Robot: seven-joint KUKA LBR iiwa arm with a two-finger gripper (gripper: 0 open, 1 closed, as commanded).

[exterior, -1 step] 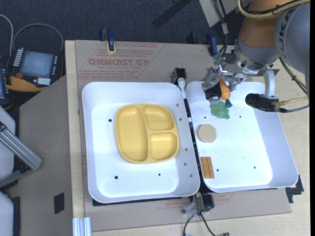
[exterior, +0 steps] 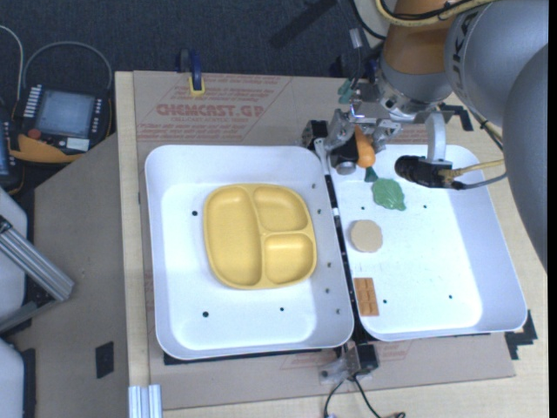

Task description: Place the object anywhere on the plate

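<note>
Orange object sits right at the gripper, seemingly pinched between its fingers, though the view is cluttered; the yellow plate lies well down-left of it.

My arm: smooth grey shell, orange band above the wrist, black cables looping past; metal end effector.

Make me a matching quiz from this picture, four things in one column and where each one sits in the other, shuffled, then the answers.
1. yellow plate
2. green leafy piece
3. round tan disc
4. orange rectangular piece

A. right bin, nearest the front edge
B. left bin
C. right bin, close below the gripper
D. right bin, middle of its left side

Pairs: 1-B, 2-C, 3-D, 4-A
</note>
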